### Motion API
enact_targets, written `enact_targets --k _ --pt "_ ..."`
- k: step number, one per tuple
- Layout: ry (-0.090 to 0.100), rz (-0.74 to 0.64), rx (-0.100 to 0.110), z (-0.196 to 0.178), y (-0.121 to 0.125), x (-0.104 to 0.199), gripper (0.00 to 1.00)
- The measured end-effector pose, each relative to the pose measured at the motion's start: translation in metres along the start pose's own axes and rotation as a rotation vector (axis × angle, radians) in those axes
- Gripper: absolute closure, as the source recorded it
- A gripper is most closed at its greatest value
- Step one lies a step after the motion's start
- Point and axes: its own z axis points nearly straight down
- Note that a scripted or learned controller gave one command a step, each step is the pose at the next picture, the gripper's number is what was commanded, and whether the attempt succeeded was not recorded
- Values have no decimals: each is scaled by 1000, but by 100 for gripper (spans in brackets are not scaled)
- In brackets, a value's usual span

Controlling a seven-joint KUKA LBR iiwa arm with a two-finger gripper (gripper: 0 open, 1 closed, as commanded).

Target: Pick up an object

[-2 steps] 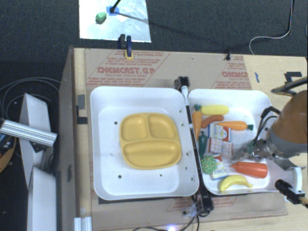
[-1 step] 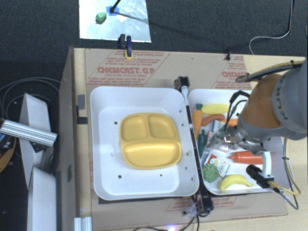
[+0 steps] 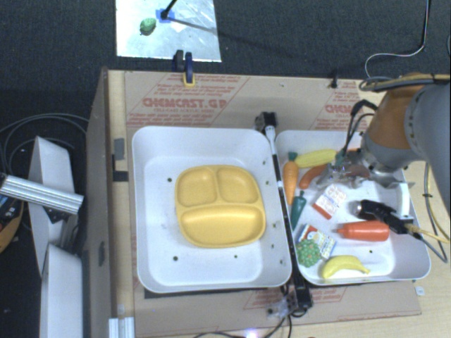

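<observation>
dark carpet floor (image 3: 56,34) all round, w/ a cardboard-topped counter (image 3: 211,104) carrying two white bins side by side. nearest the camera in the right bin (image 3: 416,259): a yellow banana (image 3: 344,265) by the front wall, a green-and-white packet (image 3: 312,247) just left of it. behind those, a long red-orange veg (image 3: 363,232) lies crosswise, then a small red-and-white box (image 3: 330,203) tilted mid-bin, w/ a dark green piece (image 3: 299,206) to its left by the wall. further back, an orange carrot (image 3: 289,180) runs along the left wall, a red-orange piece (image 3: 311,176) beside it and a yellow piece (image 3: 316,158) at the far end. all pickable things are in this bin. the left bin (image 3: 151,259) holds a yellow divided plate (image 3: 219,205), centred. the grey-and-orange arm (image 3: 402,129) comes in from the right, low over the right bin's back half; the jaws sit just beyond the red-and-white box, near the red-orange piece. can't tell if the jaws are spread or closed, nor if they touch anything; nothing seen held. past the counter, a shiny sheet (image 3: 169,20) on the floor w/ a small green ball (image 3: 147,26) on it.
</observation>
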Motion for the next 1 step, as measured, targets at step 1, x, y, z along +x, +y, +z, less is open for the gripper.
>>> enact_targets --k 1 --pt "3 1 23 4 59 30 0"
